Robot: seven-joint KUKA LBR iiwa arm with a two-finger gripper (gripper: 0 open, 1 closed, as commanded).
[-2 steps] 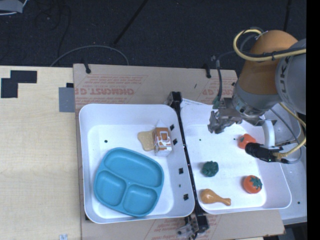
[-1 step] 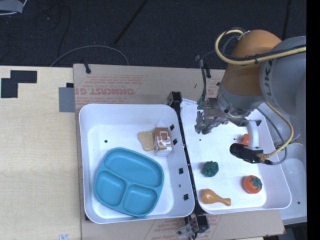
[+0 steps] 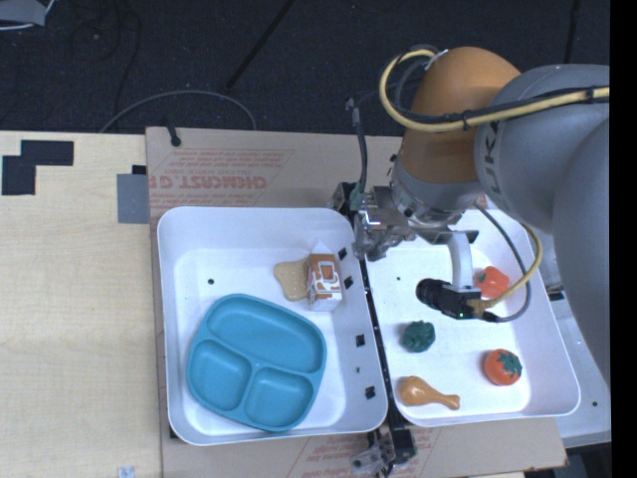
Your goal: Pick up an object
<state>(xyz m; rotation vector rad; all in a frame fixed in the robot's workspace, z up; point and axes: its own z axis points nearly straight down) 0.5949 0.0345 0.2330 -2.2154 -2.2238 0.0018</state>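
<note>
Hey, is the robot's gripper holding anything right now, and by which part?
It cannot be told. The gripper sits at the upper left corner of the right bin, and the view is too unclear there.

Soft, even light fell from above; the bins [image 3: 229,237] were bright without glare, shadows inside them faint, focus sharp.
</note>
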